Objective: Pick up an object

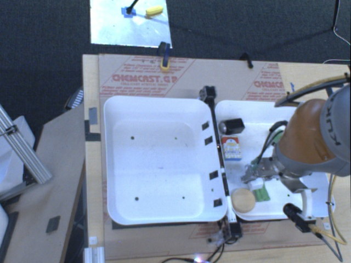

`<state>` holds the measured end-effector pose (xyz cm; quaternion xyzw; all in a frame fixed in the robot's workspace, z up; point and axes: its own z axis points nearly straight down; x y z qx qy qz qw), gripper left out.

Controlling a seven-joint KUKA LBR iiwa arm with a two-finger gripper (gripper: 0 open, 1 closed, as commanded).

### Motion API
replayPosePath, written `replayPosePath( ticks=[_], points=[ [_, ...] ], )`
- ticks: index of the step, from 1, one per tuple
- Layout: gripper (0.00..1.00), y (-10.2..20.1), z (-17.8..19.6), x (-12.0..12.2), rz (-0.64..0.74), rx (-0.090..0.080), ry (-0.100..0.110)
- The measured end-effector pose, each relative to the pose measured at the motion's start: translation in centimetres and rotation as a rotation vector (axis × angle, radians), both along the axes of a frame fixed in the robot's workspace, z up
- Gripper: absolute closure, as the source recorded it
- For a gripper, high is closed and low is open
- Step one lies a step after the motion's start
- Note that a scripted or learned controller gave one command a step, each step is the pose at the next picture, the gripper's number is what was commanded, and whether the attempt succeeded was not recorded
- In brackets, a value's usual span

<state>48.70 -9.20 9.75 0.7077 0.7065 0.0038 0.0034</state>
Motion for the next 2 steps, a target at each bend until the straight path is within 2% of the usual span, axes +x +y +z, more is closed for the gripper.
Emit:
replayPosePath(
  ticks=[1, 2],
  points=[
    [1.0, 0.6, 14.5, 1.3, 0.008, -0.003, -0.005],
    [1.0, 9.1, 8.4, 0.0, 0.011, 0.002, 0.012]
  ],
)
